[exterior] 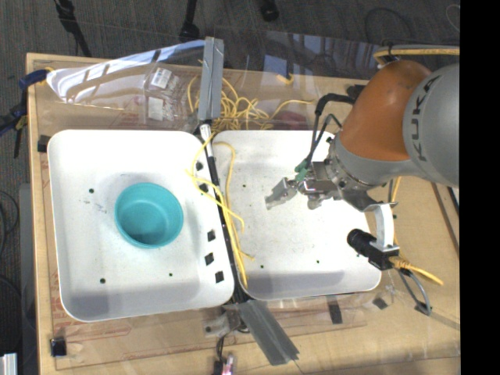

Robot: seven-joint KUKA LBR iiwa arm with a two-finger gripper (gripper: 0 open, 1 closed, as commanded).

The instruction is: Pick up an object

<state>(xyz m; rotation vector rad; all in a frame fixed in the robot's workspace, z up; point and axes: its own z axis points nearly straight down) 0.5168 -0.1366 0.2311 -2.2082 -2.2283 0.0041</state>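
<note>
watching my gripper hang over the right bin; i cannot tell its state. the teal bowl sits in the left bin.

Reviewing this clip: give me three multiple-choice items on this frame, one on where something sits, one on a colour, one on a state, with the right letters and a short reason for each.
1. Where does the bowl lie?
A. in the left bin
B. in the right bin
C. on the bench outside the bins

2. What colour is the bowl?
A. red
B. teal
C. black

3. Where is the end effector relative to the bowl?
A. clamped on its rim
B. inside it
C. apart from it, over the right bin

Answers:
1 A: it rests on the floor of the left bin.
2 B: its rim and inside are teal.
3 C: the end effector is over the right bin, across the divider from the bowl.
</note>
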